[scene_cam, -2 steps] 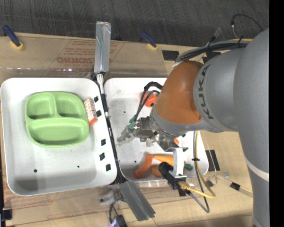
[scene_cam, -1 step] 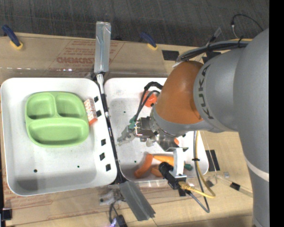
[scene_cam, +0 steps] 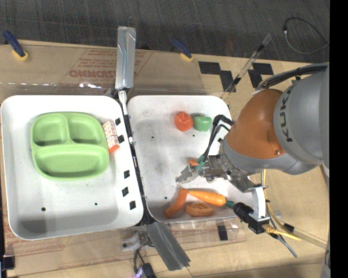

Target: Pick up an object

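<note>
In the right bin (scene_cam: 156, 155), my gripper (scene_cam: 190, 171) hangs low near the middle, just above the toys along the front wall. Right below it lies an orange carrot (scene_cam: 207, 197). A reddish sausage-shaped piece (scene_cam: 175, 204) is to the carrot's left and a brown round piece (scene_cam: 198, 210) is in front of it. A red ball-like toy (scene_cam: 183, 121) and a green toy (scene_cam: 202, 123) sit side by side near the bin's back wall. The grey and orange wrist (scene_cam: 255, 135) covers the bin's right part.
The left bin (scene_cam: 17, 201) holds a green divided tray (scene_cam: 69, 143), with a small patterned packet (scene_cam: 109, 132) and an orange bit (scene_cam: 113, 148) at its right edge. A metal divider (scene_cam: 125, 51) stands between the bins. Cables lie on the cardboard at the right.
</note>
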`<state>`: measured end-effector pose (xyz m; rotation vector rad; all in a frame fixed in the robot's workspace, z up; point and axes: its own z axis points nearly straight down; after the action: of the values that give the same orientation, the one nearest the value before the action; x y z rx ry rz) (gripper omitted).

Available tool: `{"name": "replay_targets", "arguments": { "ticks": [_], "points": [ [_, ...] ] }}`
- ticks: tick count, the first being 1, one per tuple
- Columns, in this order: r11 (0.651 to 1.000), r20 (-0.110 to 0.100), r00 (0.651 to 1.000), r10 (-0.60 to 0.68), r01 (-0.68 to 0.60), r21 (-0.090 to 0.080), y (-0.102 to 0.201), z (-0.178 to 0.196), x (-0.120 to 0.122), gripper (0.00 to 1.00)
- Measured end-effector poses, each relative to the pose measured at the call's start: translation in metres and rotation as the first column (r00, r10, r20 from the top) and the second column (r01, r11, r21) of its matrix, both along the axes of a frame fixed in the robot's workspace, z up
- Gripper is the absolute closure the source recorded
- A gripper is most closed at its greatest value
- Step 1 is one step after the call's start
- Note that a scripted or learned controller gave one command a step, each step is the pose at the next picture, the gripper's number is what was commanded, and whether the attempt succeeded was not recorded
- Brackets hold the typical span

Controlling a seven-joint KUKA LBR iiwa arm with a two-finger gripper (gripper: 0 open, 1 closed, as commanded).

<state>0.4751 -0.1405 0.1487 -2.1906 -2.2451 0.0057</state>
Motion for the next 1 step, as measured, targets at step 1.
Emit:
{"name": "replay_targets", "arguments": {
  "ticks": [1],
  "points": [
    [0.992,0.001,0.992,0.127,-0.127,0.002,0.0461,-0.0437,0.0001,0.00]
  ]
}}
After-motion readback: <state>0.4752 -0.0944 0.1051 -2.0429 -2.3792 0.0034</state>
